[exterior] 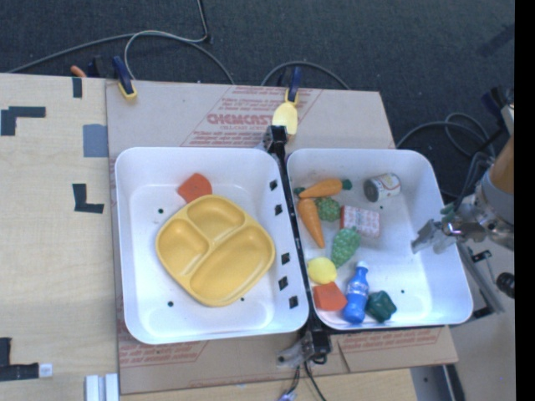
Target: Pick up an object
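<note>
End effector [428, 236] at right bin's [418, 167] right wall, low over the rim, nothing seen between fingers; spread or pressed together: cannot tell. Right bin: two carrots [311, 220], can [382, 187] near far wall, red-and-white packet [361, 220], green knobbly piece [344, 246], lemon [322, 270], blue bottle [357, 292], orange block [328, 296], dark green piece [381, 306]. Left bin [134, 224]: yellow divided plate [215, 248], orange block [194, 187] just behind. Both bins on cardboard [201, 115] over desk [42, 224].
</note>
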You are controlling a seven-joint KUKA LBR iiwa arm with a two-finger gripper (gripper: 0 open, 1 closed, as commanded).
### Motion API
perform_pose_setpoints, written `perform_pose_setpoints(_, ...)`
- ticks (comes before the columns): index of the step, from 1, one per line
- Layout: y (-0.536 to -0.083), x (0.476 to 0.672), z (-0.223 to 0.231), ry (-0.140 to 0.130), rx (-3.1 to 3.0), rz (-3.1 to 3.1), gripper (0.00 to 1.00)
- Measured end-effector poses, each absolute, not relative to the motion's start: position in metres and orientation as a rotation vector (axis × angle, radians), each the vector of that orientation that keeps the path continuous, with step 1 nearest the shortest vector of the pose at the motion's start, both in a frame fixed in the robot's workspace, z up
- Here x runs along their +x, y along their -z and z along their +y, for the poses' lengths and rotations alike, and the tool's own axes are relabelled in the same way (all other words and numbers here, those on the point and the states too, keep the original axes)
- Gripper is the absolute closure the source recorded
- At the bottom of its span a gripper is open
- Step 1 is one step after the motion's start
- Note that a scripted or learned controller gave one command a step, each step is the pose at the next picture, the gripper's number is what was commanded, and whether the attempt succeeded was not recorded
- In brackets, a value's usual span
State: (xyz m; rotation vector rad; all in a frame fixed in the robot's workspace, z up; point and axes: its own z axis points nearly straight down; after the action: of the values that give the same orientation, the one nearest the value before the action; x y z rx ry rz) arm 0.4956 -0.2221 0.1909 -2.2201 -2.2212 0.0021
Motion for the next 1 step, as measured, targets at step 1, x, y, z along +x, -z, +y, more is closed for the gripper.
perform_pose_setpoints(1, -0.0880, 0.5544, -0.1880, 0.004, -2.224, -2.227, 0.00)
